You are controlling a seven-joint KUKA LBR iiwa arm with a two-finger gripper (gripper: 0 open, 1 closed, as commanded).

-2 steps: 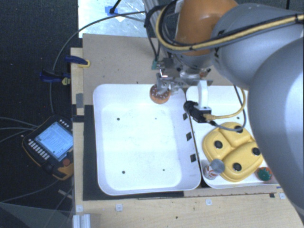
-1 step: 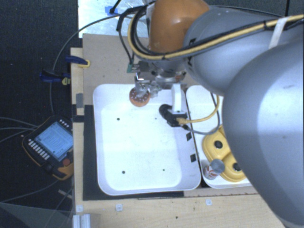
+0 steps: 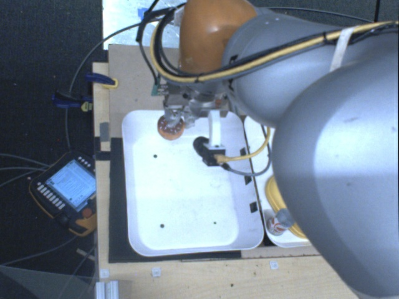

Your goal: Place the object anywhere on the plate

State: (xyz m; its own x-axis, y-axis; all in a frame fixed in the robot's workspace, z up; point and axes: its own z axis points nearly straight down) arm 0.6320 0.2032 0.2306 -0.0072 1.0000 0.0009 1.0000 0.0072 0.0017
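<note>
The counter (image 3: pixel 118 89) is a pale tan board set against a dark floor, with black strips along its left and lower edges. On it, filling the middle of the frame, lies a shallow white bin (image 3: pixel 181 210) with rounded corners and a few small dark dots on its floor. A second white bin (image 3: pixel 274 237) sits just beside it to the right, mostly covered by the arm; a curved yellow rim, which may be the plate (image 3: pixel 277 203), shows inside it at the lower right, near a small grey and red piece.

At the left of the frame, off the counter, a handheld control pendant (image 3: pixel 67 185) with a lit blue screen rests on the floor amid thin cables. Blue and yellow clamps (image 3: pixel 93 80) grip the counter's upper left edge.

The grey arm (image 3: pixel 324 136) sweeps in from the right and takes up most of that side. Its orange band (image 3: pixel 209 23) sits at the top centre, with black and yellow cables looping around it. Below the band the wrist points down into the upper part of the left bin.

The pincer (image 3: pixel 177 118) hangs there, right over a small round brownish object (image 3: pixel 169 128) that lies at the upper left of the left bin. The pincer touches or nearly touches the object; whether its fingers are open or closed on it I cannot tell.
</note>
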